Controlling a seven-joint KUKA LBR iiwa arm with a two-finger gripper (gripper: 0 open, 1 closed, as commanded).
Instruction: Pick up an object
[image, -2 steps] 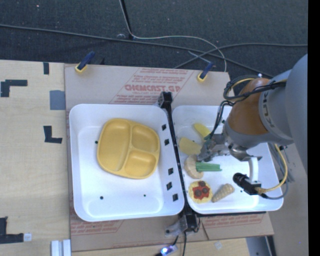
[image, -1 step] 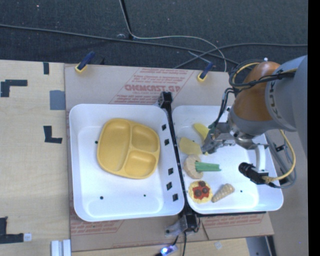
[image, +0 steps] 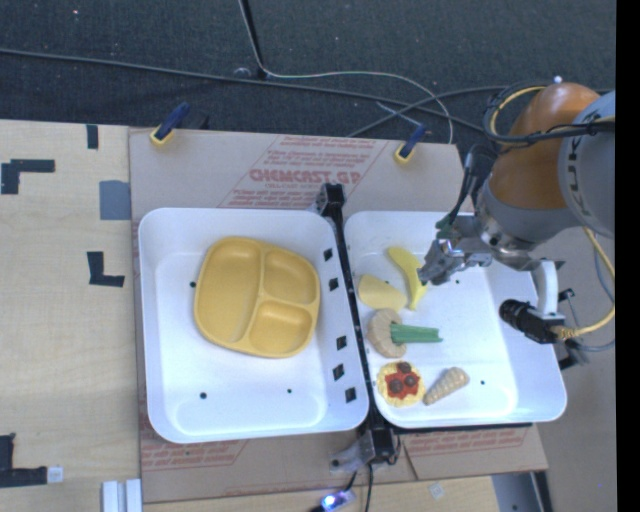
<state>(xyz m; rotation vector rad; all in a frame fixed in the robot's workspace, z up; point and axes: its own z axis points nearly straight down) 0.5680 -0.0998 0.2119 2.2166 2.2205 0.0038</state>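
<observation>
A: Hovering low at centre right of the frame, the gripper (image: 437, 264) sits over the upper part of the right bin (image: 500, 395), right beside the banana (image: 405, 272). Whether the jaws are released or clenched I cannot tell; the wrist body hides the tips at this angle.

B: Noted. Target candidates?

A: Banana is the likeliest, lying at a slant just left of the gripper. Touching its lower left end is a pale yellow lemon-like piece (image: 380, 292). Below that, a tan round piece (image: 383, 333) with a green stick (image: 415, 334) laid across it. Lower in the bin: small pizza (image: 400, 383) and a cone (image: 446, 384), near each other. Left bin (image: 160, 330) holds the yellow divided plate (image: 257, 297), well apart from the arm.

B: How should the grasp go?

A: My judgement: straddle the banana across its narrow width, near mid-length, not along its length. Keep clear of the lemon-like piece so one finger doesn't land on it and push both away. Descend straight, close only once both fingers flank the banana, then lift vertically. Nothing is visibly held, so pick is not yet done
</observation>
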